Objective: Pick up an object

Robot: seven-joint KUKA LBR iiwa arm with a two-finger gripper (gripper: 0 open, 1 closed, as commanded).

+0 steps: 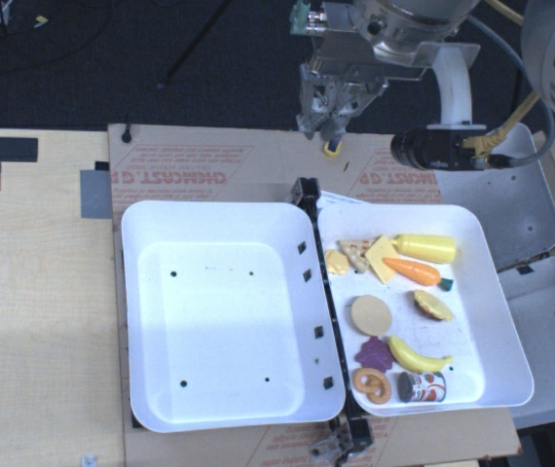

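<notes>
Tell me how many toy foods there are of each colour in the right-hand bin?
Yellow: 4, bottle, cheese wedge, banana, small piece
Orange: 2, carrot, pretzel
Tan: 3, round cracker, bread piece, peanut-like piece
Purple: 1, grapes
Red and white: 1, can
Total: 11

Toy food [417, 270] in right bin [506, 358], arm [409, 8] above.

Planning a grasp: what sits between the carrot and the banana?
In the camera view, the taco-like shell lies between the carrot and the banana.
</notes>
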